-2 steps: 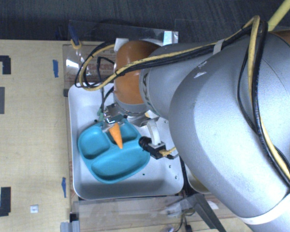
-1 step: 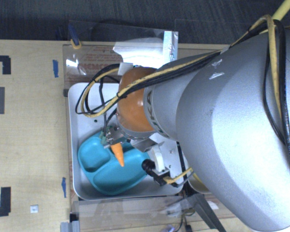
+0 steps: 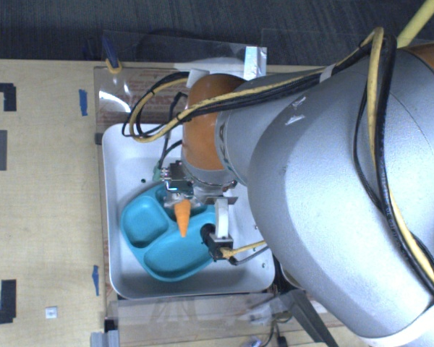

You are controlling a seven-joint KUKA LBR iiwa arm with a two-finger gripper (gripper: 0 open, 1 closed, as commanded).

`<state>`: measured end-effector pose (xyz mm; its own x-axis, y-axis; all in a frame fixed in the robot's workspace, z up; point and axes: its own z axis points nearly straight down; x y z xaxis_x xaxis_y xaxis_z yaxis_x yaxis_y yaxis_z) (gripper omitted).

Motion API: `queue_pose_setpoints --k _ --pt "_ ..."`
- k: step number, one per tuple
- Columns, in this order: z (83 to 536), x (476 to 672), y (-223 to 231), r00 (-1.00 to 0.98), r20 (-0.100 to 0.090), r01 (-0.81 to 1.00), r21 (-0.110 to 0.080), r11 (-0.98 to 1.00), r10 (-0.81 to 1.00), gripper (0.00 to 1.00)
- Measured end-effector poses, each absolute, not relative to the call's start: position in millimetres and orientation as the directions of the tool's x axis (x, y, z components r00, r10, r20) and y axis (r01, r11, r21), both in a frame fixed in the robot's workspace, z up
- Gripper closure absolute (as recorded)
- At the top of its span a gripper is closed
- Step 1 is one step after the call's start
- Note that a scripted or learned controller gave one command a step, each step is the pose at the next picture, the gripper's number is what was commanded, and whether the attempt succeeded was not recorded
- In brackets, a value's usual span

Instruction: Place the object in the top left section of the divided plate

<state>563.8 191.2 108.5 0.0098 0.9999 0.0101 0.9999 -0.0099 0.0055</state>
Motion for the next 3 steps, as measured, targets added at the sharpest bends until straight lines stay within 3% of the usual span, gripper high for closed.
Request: queue_pose_setpoints --k 1,2,3 --pt "101.1 601.7 218.3 -0.050 0.006 0.999 0.018 0.050 0.999 1.00" --pt "152.4 639.2 217.9 -0.033 0.001 0.999 0.005 0.033 0.999 1.00" --pt "113.9 595.7 192.2 0.009 0.006 1.000 0.014 -0.009 1.000 1.00"
